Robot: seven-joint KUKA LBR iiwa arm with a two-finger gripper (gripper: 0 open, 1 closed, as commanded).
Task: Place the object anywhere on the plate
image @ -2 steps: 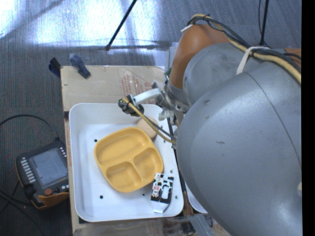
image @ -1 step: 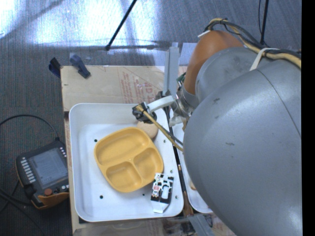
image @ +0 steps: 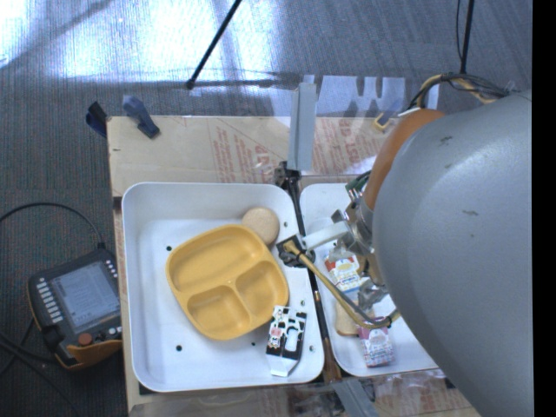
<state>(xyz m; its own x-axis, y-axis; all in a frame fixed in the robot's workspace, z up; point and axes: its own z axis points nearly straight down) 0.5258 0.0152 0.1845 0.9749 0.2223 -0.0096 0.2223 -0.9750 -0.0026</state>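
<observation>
The arm hides the right bin; I cannot tell the fingers' state. A blind grab could miss the yellow plate.

Yellow plate in left bin

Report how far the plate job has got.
Done: nothing yet; the yellow plate in the left bin has nothing on it. A round tan object sits at its rim and a black-and-white carton lies beside it. In hand: the arm is over the right bin, above small packets; I cannot see the gripper gripping anything. Left: pick an object and set it on the plate.
</observation>
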